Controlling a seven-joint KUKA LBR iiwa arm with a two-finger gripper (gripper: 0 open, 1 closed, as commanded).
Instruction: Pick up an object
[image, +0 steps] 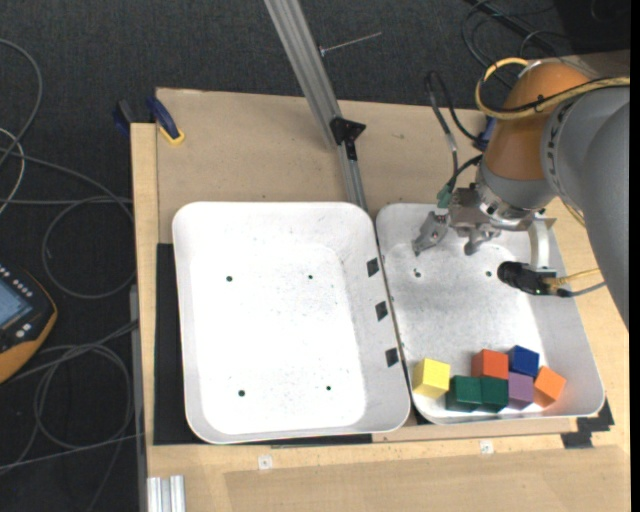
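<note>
Several small blocks lie huddled at the near edge of the right bin (440, 300): a yellow block (433, 376), a dark green block (476, 392), a red-orange block (491, 363), a blue block (524, 359), a purple block (521, 388) and an orange block (550, 382). My gripper (450, 235) hangs over the far part of the same bin, well away from the blocks. Its two fingers are spread apart with nothing between them.
The left bin (270, 320) lies beside the right one, with black clips along the shared wall. A slanted metal pole (320, 90) rises behind the bins. Cables trail over the dark floor at left, and a black connector (522, 277) hangs by the arm.
</note>
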